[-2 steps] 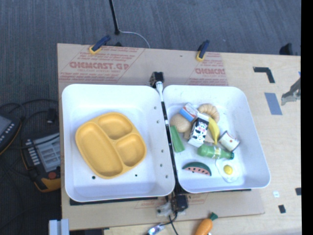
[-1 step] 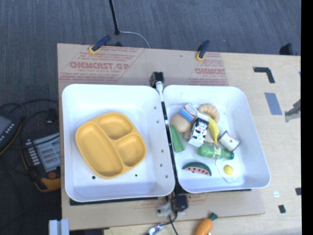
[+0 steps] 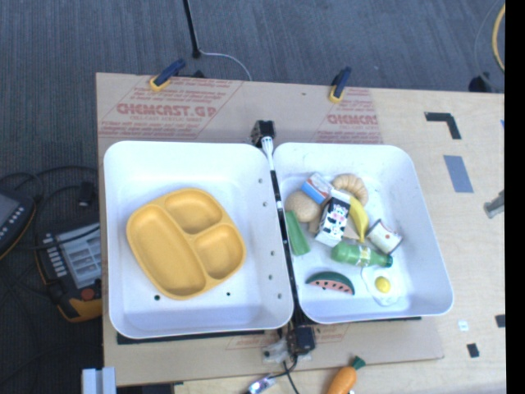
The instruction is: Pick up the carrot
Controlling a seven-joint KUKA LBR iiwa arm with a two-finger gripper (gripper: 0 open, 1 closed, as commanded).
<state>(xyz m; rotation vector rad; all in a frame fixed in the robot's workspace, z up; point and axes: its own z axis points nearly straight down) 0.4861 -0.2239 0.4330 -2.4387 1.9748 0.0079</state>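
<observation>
The carrot (image 3: 344,379) lies on the counter (image 3: 459,245) outside both bins, at the near edge, just right of the cables below the gap between them. The right bin (image 3: 414,195) holds toy food: a banana (image 3: 358,218), a watermelon slice (image 3: 330,283), a fried egg (image 3: 383,286) and a green bottle (image 3: 361,256). The left bin (image 3: 123,171) holds a yellow divided plate (image 3: 185,241). The tool's state cannot be told.

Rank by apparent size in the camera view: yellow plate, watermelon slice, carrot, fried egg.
1. yellow plate, by far the largest.
2. watermelon slice.
3. carrot and fried egg: alike; the carrot runs off the frame's bottom edge, so unranked.
</observation>
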